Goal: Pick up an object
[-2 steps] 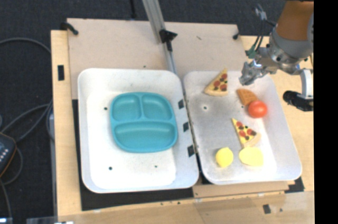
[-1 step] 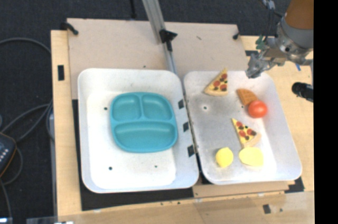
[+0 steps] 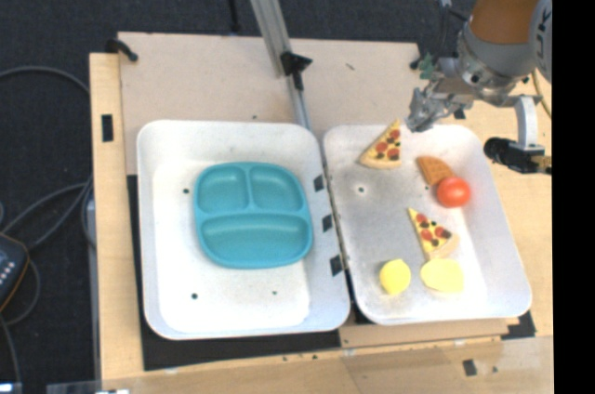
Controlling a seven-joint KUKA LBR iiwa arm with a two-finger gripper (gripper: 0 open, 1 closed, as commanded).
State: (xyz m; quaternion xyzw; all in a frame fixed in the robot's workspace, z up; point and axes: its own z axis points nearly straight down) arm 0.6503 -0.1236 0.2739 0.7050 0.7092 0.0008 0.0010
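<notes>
Jaws point(image 3: 420, 115) above right bin's point(image 3: 502, 243) pizza slice point(image 3: 384, 147)

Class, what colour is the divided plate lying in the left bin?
The divided plate is turquoise blue, seen clearly in the camera view from above.

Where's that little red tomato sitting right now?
The tomato lies in the right bin, toward its far right side, touching the orange piece and just above a pizza slice.

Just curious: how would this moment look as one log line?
gripper above right bin's far edge | nearest: pizza slice | nothing held | blue plate in left bin
</notes>
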